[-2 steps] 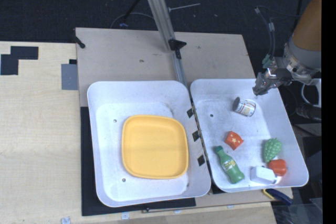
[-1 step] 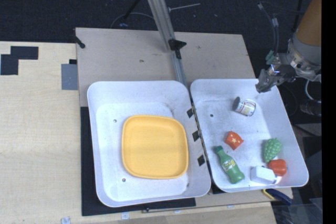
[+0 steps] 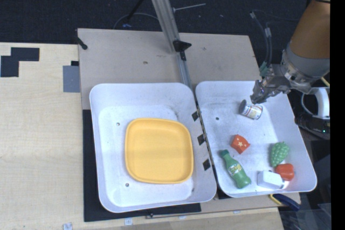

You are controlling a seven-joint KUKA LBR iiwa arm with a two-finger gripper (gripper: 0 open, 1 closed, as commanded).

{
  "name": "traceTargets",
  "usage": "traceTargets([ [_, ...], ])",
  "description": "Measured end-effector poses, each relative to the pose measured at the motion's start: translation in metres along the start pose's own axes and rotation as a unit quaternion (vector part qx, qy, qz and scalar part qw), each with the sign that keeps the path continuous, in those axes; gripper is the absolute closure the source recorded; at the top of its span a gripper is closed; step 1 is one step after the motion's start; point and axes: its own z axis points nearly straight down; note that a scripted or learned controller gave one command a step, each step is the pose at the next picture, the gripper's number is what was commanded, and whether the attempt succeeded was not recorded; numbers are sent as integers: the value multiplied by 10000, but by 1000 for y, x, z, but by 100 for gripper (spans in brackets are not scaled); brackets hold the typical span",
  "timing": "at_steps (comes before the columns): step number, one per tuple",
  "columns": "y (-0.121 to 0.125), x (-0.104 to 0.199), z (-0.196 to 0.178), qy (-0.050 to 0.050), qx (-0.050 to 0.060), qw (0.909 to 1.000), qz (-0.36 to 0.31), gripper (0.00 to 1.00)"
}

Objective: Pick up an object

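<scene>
- Here, the end effector (image 3: 260,95) hangs low over the right bin (image 3: 302,140), near its far edge, just above and beside a small tin can (image 3: 251,111); whether it is open or closed cannot be told.
- The step in hand looks like the approach: the can lies on the bin floor, not visibly gripped.
- Next, a descent squarely over the can and a closing across its short width seem called for.
- The can lies on its side, long axis running roughly left to right, one end toward the left bin (image 3: 102,116).
- That bin holds a yellow plate (image 3: 159,151).
</scene>
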Motion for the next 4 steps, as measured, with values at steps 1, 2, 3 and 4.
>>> traceTargets([
  [1, -12, 46, -4, -4, -4, 10000, -2, 100],
  [2, -39, 92, 1, 0, -1, 10000, -3, 100],
  [3, -63, 142, 14, 0, 5, 10000, -7, 100],
  [4, -84, 187, 23, -1, 4, 10000, -5, 100],
])
